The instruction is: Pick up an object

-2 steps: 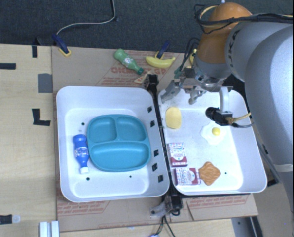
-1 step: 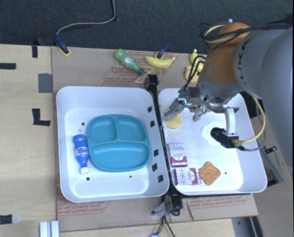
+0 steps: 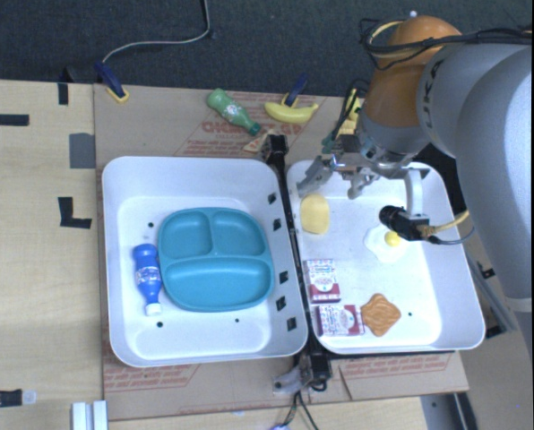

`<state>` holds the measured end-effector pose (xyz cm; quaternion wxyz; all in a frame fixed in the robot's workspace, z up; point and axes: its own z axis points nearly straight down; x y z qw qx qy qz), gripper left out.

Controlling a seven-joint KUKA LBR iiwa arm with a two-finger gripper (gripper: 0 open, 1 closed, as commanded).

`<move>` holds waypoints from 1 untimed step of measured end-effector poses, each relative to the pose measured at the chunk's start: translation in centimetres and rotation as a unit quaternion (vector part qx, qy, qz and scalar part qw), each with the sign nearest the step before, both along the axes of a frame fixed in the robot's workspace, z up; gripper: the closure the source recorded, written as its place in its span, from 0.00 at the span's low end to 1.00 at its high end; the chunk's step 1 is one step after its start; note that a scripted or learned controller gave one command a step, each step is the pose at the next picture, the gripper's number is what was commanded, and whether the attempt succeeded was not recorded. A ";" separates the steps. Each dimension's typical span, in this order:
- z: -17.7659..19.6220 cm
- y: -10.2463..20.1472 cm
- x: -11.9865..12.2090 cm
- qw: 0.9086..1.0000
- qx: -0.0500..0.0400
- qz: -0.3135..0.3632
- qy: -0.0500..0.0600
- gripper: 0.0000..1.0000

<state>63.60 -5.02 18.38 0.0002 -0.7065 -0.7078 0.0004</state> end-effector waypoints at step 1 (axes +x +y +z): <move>0.0 -0.3 -8.3 1.000 0.000 -0.001 0.000 0.00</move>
